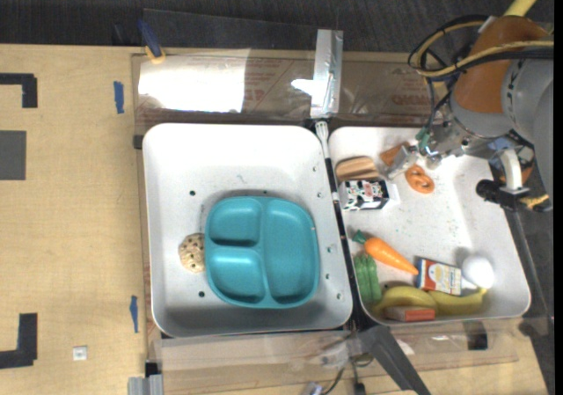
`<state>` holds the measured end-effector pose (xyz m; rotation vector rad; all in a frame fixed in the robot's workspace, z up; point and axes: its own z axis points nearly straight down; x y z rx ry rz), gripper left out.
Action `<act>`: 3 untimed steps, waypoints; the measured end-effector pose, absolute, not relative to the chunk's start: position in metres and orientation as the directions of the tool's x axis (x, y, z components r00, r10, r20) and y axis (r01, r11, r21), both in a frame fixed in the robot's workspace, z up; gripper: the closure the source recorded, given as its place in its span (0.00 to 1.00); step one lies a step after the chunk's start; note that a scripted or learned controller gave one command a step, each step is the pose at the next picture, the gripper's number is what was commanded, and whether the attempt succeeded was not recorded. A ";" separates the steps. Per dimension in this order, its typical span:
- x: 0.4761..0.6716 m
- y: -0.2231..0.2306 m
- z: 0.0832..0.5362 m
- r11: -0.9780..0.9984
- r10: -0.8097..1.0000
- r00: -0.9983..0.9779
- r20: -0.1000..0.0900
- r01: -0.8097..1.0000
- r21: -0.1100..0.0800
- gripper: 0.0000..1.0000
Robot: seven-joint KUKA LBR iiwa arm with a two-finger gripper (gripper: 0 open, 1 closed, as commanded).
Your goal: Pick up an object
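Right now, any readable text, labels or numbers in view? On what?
None legible.
Black-and-white carton: printed pattern, too blurred to read.
Orange-and-white carton: printing too small to read.
Cardboard strip behind the bins: faint reddish print under plastic, unreadable.

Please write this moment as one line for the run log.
gripper: over right bin, near pretzel | holding: nothing seen | left bin: teal tray, cookie

You can't read any wording here. The small black-and-white carton [364,194] in the right bin [493,244] carries a printed pattern, and the orange-and-white carton [438,276] near the banana [431,300] has a label, but both are too small to make out.
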<state>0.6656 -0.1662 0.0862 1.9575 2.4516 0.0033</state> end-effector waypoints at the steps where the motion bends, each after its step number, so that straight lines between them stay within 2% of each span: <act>1: 0.667 -0.166 0.099 0.225 0.974 -0.225 -0.005 0.974 0.005 1.00; 2: 0.665 -0.111 0.199 0.186 0.982 -0.186 -0.004 0.982 0.016 1.00; 3: 0.646 -0.124 0.176 0.244 0.970 -0.244 0.000 0.970 -0.001 1.00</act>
